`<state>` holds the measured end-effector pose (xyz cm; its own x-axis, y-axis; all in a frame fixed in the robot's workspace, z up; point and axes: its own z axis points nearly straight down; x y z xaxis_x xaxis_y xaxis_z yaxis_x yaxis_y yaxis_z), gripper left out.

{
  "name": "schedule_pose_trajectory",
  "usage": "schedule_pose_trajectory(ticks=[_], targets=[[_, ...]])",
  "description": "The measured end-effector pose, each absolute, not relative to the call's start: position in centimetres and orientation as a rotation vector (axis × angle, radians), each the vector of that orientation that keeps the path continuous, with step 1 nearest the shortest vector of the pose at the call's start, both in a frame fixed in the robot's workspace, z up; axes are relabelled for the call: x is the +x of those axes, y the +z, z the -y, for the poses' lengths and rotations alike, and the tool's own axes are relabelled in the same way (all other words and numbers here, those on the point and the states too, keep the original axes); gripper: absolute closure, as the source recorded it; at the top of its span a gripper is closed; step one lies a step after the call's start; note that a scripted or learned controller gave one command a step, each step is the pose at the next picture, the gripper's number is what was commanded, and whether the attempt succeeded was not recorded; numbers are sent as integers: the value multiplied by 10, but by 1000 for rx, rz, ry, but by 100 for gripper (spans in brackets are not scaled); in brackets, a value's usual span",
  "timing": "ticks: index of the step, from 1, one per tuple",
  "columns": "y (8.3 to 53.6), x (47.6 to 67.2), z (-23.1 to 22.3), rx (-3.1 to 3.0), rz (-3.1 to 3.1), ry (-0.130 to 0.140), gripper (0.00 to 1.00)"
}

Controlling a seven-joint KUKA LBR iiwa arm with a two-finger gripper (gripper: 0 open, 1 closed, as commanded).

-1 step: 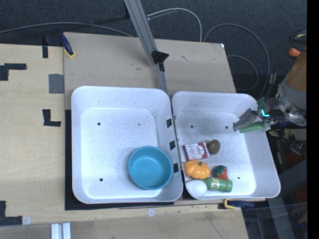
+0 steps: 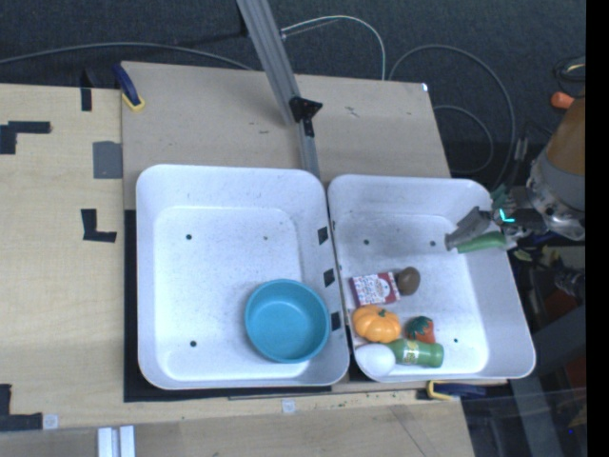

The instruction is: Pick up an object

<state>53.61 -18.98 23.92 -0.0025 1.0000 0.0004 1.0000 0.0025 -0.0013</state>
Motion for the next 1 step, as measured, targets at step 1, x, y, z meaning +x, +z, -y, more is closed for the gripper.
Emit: schedule_pose_trajectory(ticks=[1], targets=[[194, 540, 186, -2216, 2220, 6, 0]])
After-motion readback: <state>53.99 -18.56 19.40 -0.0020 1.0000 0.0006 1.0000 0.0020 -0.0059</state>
